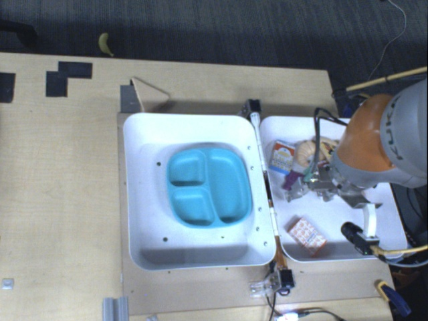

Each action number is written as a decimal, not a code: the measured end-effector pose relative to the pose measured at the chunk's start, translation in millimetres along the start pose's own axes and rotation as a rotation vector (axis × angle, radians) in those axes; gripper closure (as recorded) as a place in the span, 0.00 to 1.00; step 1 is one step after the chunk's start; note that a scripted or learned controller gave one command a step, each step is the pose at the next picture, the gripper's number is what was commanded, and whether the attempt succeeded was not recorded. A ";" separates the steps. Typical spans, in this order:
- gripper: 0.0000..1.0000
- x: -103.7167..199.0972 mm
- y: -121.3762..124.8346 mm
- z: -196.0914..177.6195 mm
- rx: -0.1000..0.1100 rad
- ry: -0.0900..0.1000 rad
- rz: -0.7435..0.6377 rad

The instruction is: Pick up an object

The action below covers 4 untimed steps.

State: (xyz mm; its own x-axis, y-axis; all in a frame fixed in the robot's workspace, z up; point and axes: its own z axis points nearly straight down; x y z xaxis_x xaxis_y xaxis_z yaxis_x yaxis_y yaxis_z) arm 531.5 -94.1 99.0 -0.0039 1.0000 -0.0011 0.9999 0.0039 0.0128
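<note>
Camera view: our gripper (302,182) sits low in the right bin (394,209), the wrist's orange band (364,139) above it. We can't tell the state of the jaws; the wrist body and clutter mask them, and nothing is visibly pinched.

Candidates in the right bin: a small carton with red label (282,156) just up-left of the gripper, near the bin's left wall. A pale round object (305,152) sits right beside it, directly above the gripper in frame. A purple item (292,179) is touching or just under the tool tip; too blurred to say which. A patterned red-white box (306,235) lies apart, down-frame of the gripper, long axis running diagonally upper-left to lower-right.

The left bin (144,199) holds a blue divided tray (208,186), well apart and across the divider.

Our judgement: the purple item is nearest, essentially at the jaws. The patterned box is the cleaner, isolated target but needs a move down-frame and a wrist turn across its short side.
</note>
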 end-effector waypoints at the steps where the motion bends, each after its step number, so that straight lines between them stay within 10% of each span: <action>1: 1.00 0.7 1.3 -10.8 -0.003 0.001 -0.002; 2: 0.00 0.7 1.3 -10.7 -0.003 0.001 -0.002; 3: 0.00 5.5 -41.5 10.6 0.001 -0.001 0.002; 4: 1.00 5.6 -39.3 -0.8 -0.004 -0.001 0.002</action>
State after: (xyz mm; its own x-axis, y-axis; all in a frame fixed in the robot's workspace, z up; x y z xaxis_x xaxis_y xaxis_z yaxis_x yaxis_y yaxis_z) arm 492.2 -88.6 99.3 -0.0019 1.0000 -0.0020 0.9998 0.0019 0.0173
